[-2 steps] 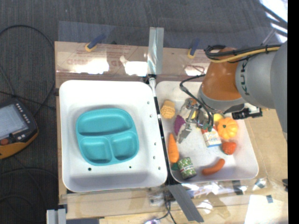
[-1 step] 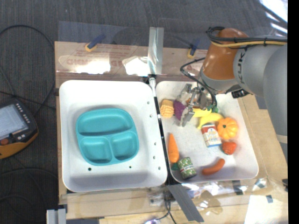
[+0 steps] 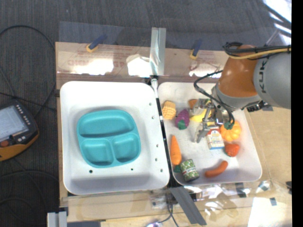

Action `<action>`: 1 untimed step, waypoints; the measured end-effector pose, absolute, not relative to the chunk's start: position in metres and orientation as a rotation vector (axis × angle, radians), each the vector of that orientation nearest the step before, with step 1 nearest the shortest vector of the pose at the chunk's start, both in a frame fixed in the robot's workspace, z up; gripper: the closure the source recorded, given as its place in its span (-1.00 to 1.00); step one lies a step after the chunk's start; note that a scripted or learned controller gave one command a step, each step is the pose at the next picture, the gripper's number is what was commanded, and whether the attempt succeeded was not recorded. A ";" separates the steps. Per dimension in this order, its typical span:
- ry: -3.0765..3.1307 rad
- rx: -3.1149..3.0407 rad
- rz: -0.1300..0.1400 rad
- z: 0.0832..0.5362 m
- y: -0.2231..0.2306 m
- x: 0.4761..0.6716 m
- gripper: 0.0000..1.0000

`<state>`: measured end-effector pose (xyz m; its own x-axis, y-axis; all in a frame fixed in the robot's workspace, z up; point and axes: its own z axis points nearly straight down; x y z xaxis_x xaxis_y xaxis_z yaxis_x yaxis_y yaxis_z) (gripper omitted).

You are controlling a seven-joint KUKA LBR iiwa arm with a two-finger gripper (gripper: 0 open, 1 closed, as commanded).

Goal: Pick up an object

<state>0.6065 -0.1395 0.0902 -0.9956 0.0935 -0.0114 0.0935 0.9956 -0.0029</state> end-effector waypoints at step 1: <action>3.127 -0.064 -0.009 0.090 -0.105 0.632 -1.00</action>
